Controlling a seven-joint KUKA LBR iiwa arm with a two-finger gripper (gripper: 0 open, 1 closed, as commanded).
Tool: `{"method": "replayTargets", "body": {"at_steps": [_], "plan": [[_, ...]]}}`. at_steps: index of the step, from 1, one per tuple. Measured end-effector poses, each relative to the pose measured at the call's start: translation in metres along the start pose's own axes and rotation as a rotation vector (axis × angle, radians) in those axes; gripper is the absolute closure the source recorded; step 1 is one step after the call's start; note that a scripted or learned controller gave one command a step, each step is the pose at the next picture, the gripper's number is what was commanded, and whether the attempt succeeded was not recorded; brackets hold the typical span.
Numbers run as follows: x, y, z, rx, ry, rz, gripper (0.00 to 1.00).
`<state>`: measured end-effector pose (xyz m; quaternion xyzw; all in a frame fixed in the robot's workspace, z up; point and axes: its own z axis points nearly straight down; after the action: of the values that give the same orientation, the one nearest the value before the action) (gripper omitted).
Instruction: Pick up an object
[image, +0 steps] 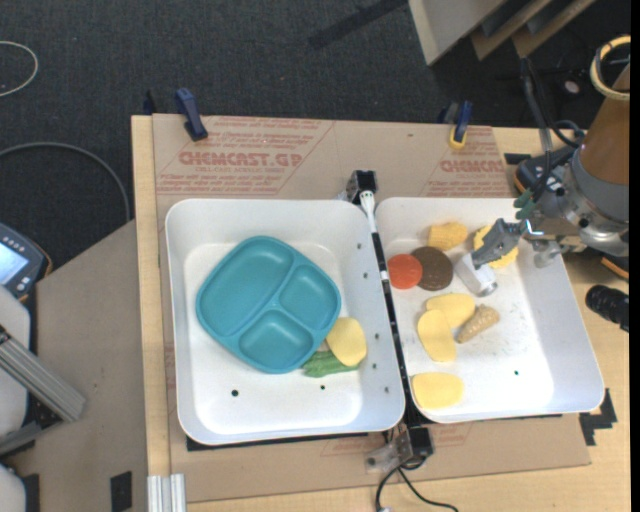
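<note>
Here, from left: a teal tray (268, 316) in my left bin (190, 300); food pieces in the right, an orange ball (404, 271) beside a brown disc (435, 267). Over them hangs the tool (482, 268), its opening unreadable, nothing visibly held. I'd centre it on one piece before descending.

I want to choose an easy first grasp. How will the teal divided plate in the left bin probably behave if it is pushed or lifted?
The teal plate looks like stiff moulded plastic, so it should hold its shape. Being wide and flat, it will probably slide, not tip. Its low rim leaves little to pinch, and a push may shove the yellow piece beside it.
</note>
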<state>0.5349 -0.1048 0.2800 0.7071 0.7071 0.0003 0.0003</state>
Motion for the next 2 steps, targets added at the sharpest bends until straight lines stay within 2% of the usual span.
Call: {"method": "replayTargets", "body": {"at_steps": [1, 2], "plan": [[-0.019, -0.062, 0.164, 0.02, 0.004, 0.005, 0.0], [-0.018, -0.055, 0.145, -0.002, -0.001, 0.002, 1.0]]}}
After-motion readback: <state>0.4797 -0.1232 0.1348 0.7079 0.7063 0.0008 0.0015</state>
